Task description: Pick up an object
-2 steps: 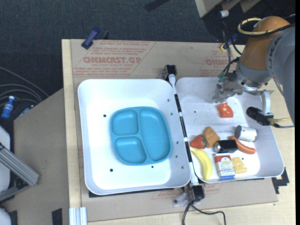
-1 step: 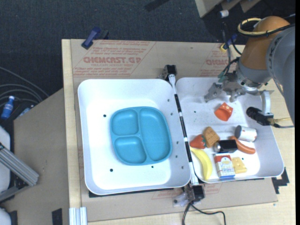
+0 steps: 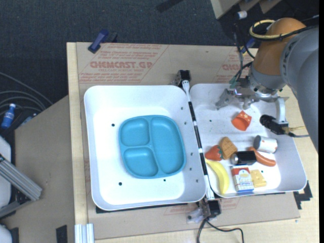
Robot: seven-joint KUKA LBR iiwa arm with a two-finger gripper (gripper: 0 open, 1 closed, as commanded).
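End effector hovers spread open, holding nothing, at far end of right bin; orange cup lies just near of it; risk: fingers close short or nudge cup toward crowded banana pile.

In the right bin, bare floor is left open toward 11 o'clock. The half toward 5 o'clock is crowded by a banana, a carton, a sausage and a white cylinder. An orange piece lies apart near the middle. In the left bin, the centre is taken by a blue divided plate, ringed by bare floor.
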